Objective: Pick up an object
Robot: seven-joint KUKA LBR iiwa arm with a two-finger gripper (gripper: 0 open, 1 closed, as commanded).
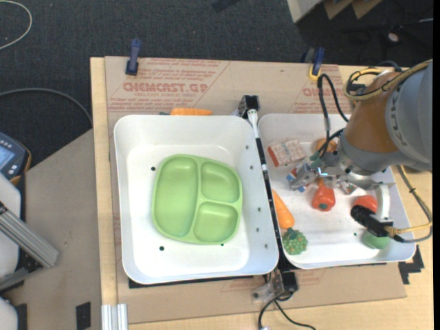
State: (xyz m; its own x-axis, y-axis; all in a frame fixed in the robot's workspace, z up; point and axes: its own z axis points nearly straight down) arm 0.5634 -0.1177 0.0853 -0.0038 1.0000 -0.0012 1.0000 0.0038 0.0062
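My claw [317, 172] hangs low in the right bin [330, 253]; can't tell its state. Red-orange toy [323, 196] lies just below it toward the front, approx. upright.

arm [402, 126] (cut off at right) hides its jaws.

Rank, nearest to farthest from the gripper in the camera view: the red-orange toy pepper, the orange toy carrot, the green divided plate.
1. Red-orange toy pepper, right bin, just below the gripper.
2. Orange toy carrot, by that bin's left wall, down-left of the gripper.
3. Green divided plate, in the left bin, across the divider, farthest.
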